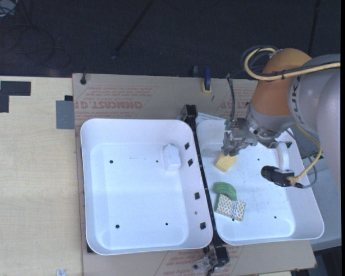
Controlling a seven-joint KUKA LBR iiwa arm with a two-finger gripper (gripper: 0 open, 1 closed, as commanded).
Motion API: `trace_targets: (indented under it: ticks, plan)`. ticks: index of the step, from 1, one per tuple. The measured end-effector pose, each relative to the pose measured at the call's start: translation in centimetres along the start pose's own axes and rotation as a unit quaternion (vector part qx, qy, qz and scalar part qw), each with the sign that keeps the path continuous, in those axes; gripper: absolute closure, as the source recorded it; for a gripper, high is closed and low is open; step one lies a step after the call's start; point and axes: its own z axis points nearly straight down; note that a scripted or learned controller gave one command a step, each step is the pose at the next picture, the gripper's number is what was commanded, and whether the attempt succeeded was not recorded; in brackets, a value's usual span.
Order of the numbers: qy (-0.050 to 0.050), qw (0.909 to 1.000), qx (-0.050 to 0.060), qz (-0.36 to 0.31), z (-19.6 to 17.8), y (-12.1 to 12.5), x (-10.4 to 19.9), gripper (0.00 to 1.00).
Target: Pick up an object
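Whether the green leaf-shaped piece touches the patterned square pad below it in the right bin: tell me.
Touching. In the camera view, the green leaf-shaped piece overlaps the upper edge of the patterned square pad, with no white bin floor between them.

The tool point(232, 149) covers the yellow block's point(225, 163) top; its fingers perhaps touch it.

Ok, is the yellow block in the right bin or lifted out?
In. The yellow block lies on the right bin's floor, just below the tool.

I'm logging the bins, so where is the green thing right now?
The green object lies in the right bin, near the divider, between the yellow block above and the patterned packet below.
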Motion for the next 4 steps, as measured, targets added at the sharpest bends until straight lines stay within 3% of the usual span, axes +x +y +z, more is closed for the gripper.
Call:
trace_targets:
  ticks: [1, 2, 3, 4]
  plan:
    - [0.002, 0.9999, -0.007, -0.008, -9.7, -0.7, 8.7, 1.0]
    - [0.001, 1.0, 0.0, -0.007, -10.7, -6.4, 15.6, 1.0]
    - [0.0, 1.0, -0.005, -0.002, -18.7, -11.7, 12.5, 1.0]
    - [0.0, 1.0, -0.005, -0.006, -25.5, -12.8, 17.3, 1.0]
